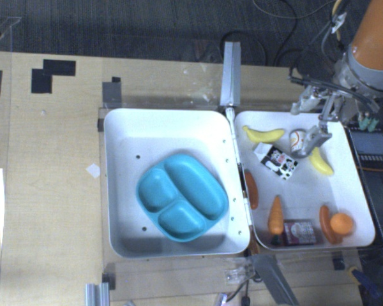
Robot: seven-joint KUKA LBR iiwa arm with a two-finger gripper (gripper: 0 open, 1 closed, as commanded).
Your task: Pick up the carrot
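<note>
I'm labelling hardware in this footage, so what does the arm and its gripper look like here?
The arm shows a broad orange band above a grey wrist ring. Below it sits a boxy grey metal gripper with pale parts and a small green patch on its right side. Thin white and yellow cables loop along the arm's left side.

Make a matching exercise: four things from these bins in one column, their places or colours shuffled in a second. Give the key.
Things:
1. carrot
2. divided plate
3. baseball
4. can

Descriptions:
A. white with red stitching, by the gripper
B. blue, in the left bin
C. orange, tapered, near the right bin's front
D. lying on its side along the front wall

Pairs: 1-C, 2-B, 3-A, 4-D
</note>
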